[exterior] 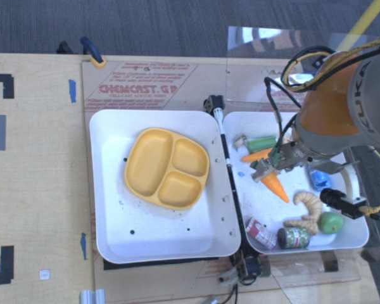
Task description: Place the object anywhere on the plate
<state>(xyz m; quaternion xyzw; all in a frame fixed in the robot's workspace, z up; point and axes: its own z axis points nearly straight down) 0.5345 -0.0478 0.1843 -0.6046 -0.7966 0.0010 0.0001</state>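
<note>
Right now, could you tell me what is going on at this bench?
The robot arm reaches in from the right and has its gripper low in the right bin, down among the toy food, next to an orange carrot. Whether it has hold of anything is unclear. The yellow divided plate sits in the left bin with nothing on it, so the placing step is not yet done.
</note>
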